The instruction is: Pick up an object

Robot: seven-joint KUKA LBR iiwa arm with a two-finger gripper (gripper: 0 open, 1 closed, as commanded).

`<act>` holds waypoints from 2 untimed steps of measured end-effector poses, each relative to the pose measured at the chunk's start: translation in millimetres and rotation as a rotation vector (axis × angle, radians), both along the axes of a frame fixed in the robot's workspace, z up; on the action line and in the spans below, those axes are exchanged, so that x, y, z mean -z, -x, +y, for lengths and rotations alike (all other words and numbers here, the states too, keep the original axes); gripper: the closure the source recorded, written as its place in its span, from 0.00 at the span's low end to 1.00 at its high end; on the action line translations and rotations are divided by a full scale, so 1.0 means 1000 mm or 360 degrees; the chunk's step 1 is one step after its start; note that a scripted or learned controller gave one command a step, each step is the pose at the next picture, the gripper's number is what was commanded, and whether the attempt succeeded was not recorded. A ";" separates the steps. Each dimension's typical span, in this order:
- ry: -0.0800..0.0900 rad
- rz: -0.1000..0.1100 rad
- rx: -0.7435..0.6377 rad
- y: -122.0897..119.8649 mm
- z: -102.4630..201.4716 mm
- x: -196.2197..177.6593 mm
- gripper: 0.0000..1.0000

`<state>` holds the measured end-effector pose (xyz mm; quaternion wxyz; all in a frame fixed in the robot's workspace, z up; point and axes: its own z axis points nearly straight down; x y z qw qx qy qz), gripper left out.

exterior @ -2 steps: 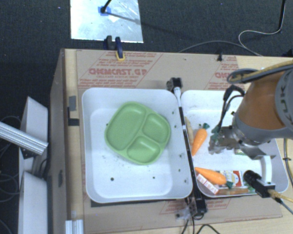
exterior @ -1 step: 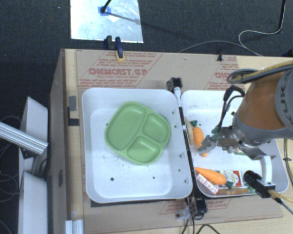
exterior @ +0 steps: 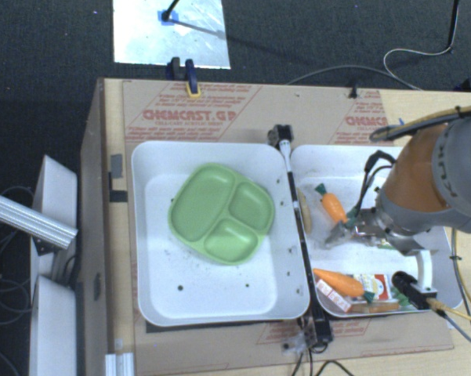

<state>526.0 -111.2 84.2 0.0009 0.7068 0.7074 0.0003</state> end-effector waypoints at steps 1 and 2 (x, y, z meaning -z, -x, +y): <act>-0.0001 -0.0001 -0.0005 -0.062 0.005 0.000 0.00; 0.0000 -0.0003 -0.0012 -0.062 0.005 -0.011 1.00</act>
